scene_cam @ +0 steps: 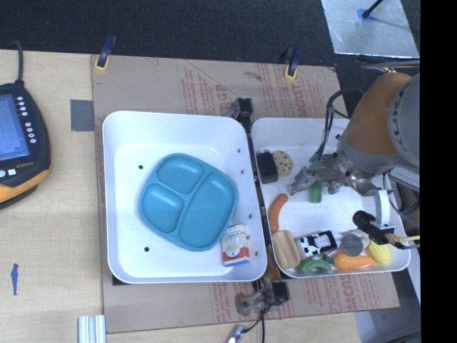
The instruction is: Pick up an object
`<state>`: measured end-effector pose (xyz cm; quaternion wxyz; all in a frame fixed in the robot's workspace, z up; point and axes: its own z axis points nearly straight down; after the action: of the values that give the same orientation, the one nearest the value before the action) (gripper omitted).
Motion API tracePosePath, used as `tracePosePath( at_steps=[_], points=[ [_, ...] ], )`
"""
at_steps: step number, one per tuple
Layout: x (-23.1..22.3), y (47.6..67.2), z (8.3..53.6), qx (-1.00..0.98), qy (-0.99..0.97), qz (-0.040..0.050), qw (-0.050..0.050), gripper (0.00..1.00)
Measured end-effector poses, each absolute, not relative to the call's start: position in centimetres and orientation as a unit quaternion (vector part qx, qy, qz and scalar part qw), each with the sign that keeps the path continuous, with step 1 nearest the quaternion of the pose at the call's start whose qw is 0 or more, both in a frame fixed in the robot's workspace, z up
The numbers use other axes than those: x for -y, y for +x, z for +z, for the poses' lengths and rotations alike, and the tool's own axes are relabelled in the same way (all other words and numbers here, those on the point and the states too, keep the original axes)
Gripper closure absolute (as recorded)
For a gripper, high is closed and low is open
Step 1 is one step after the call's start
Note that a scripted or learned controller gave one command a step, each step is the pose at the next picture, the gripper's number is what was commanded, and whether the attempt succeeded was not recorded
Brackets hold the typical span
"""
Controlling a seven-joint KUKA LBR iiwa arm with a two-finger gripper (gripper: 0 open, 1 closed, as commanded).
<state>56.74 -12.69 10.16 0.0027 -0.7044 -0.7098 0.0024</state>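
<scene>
Reaching in from the right edge, arm [378,123] low over the right bin [300,128], fingers [314,181] dark and blurred, spread impossible to tell, a small green piece [315,193] touching or just under them. Lying along that bin's lower part: hot dog [277,211], bread [285,249], cow-patterned toy [315,244], carrot [353,261], corn [380,251]; cookie [283,163] and black block [266,167] at its upper left. Sitting in the left bin [114,191]: blue divided plate [188,201], small carton [235,244] at lower right.
</scene>
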Motion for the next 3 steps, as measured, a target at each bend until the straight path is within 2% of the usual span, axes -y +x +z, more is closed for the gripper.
tracePosePath(
  at_steps=[1,2,3],
  points=[
    [12.8,56.7,11.2,0.710,-0.704,0.0026,0.003,1.00],
    [12.8,56.7,11.2,0.710,-0.704,0.0027,0.003,0.00],
    [10.7,60.0,9.2,0.709,-0.705,0.0010,0.001,0.00]
  ],
)
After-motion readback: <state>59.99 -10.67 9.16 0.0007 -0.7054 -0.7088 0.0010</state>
